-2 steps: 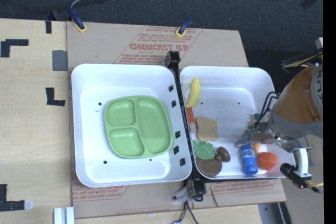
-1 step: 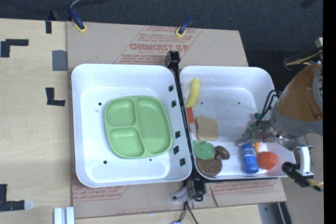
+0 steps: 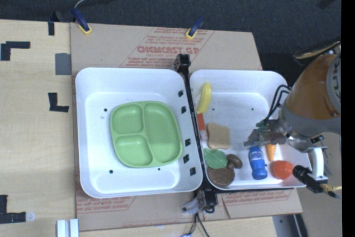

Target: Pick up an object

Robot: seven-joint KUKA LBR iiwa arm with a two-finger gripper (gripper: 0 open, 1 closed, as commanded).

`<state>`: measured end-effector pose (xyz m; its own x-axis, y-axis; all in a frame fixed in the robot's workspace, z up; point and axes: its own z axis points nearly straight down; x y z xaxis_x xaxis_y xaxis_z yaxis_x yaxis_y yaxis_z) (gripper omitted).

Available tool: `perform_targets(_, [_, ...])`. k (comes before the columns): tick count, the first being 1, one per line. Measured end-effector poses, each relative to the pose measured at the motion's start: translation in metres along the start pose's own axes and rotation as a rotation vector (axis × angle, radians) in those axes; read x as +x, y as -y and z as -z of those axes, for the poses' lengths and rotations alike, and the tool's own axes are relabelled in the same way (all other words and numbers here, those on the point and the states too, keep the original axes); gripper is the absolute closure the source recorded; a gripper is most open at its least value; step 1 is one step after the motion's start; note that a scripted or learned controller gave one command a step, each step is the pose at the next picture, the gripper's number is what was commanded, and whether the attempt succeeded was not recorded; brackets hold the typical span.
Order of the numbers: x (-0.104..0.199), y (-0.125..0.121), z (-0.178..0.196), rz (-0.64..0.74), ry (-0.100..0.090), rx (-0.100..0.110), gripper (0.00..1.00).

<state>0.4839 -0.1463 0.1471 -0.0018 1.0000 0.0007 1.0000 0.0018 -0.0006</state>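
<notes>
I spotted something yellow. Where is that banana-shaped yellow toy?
The yellow banana-shaped toy lies in the right white bin, against the divider, just above the tan sponge-like block.

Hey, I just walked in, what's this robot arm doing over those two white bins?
The arm reaches in from the right and has its tool low over the right bin, just above a blue bottle. Nothing can be seen held in it. Around it lie an orange ball, a tan sponge, a yellow banana, a green leafy piece and a brown round item. The left bin holds a green divided plate.
</notes>
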Motion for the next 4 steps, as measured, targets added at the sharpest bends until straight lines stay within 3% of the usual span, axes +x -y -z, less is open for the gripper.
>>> perform_targets(1, [0.0, 0.0, 0.0, 0.0, 0.0, 0.001, 0.0])
perform_targets(2, [0.022, -0.001, -0.059, -0.003, 0.002, -0.005, 0.0])
perform_targets(3, [0.022, -0.001, -0.05, -0.004, 0.003, -0.005, 1.0])
perform_targets(4, [0.078, -0.033, 0.037, 0.0, 0.0, 0.0, 1.0])
